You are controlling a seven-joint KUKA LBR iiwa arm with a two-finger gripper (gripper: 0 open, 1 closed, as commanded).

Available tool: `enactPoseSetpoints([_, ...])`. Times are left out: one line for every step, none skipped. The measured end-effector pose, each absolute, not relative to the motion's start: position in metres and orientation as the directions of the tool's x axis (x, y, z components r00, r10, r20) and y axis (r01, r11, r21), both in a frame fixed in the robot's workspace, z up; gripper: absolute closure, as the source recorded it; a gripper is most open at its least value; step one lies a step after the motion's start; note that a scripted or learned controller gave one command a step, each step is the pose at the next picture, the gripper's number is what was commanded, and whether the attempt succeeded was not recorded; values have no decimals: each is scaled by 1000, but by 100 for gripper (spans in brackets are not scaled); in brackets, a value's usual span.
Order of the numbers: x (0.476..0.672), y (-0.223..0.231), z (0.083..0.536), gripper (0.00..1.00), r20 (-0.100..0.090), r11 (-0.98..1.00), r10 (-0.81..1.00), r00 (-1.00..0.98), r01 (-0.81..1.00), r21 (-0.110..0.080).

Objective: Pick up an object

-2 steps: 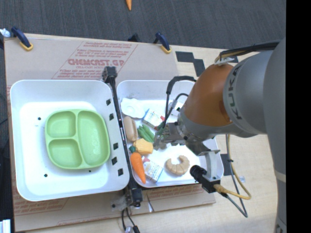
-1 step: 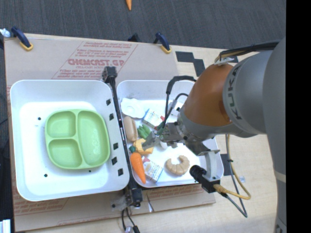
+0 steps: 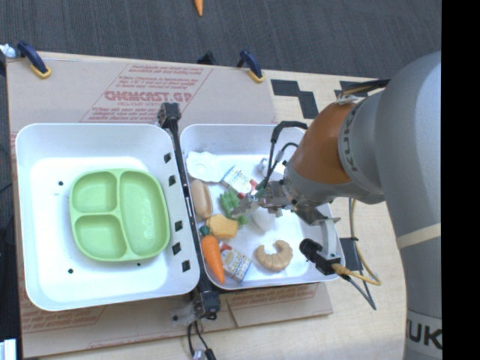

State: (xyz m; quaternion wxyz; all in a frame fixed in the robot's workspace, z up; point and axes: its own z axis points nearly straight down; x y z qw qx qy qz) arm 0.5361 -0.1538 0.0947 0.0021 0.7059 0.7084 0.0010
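Note:
The right bin (image 3: 232, 130) holds several toy foods: a green leafy piece (image 3: 228, 200), a yellow wedge (image 3: 222, 226), an orange carrot (image 3: 212, 256), a tan croissant (image 3: 274, 255), a beige roll (image 3: 200, 198), a white packet (image 3: 235, 177) and a small printed box (image 3: 238, 264). My gripper (image 3: 249, 202) is low inside this bin, right beside the green piece and just above the yellow wedge. The wrist hides its tips, and I cannot tell whether anything is between them.
In the left bin (image 3: 34, 272) lies a green divided plate (image 3: 120, 214). A black divider clamp (image 3: 169, 114) stands between the bins. The arm's grey body (image 3: 390, 156) covers the right bin's right side. A small orange item (image 3: 198, 4) lies on the dark floor beyond the bench.

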Motion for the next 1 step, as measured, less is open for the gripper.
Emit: enactPoseSetpoints([631,-208,95,0,5,8,1000,-8,1000,-1])
